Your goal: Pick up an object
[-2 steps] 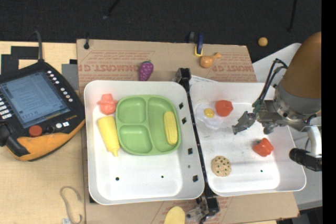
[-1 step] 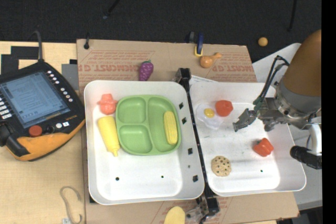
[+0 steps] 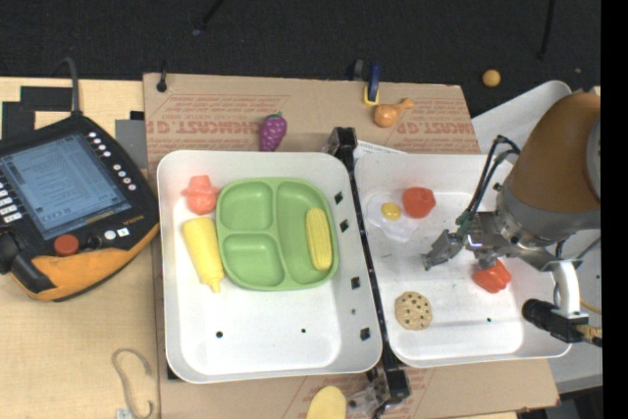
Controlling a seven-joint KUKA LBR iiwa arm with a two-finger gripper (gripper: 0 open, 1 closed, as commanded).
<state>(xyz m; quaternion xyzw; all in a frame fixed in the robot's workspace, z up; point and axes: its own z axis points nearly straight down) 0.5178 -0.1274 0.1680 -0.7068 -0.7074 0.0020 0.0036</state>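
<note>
Camera view: grey gripper [image 3: 469, 248] low over right shallow white bin [image 3: 510, 340]; fingers' state, cannot tell. Small red plastic toy [image 3: 493, 277] just beside it on the bin floor. Round chocolate-chip cookie [image 3: 413, 310] nearby.

Right bin [image 3: 510, 334], lower right of frame, contains four loose items. A red tomato-like piece [image 3: 419, 202] sits near the bin's upper middle. Just to its left lies a fried egg [image 3: 392, 212]: small yellow yolk on a pale white patch, flat. A chocolate-chip cookie [image 3: 413, 310], round, tan with dark spots, lies flat near the bin's lower left. A red-orange chunk [image 3: 492, 277] rests toward the right side, partly covered from above; exact shape cannot be told.

Left bin [image 3: 255, 348], centre of frame, holds a green divided plate [image 3: 257, 231] with a yellow corn cob [image 3: 318, 239] upright in its right compartment. A yellow bottle [image 3: 204, 252] lies tilted at the plate's left edge, and a pink-red piece [image 3: 199, 195] sits above it.
</note>
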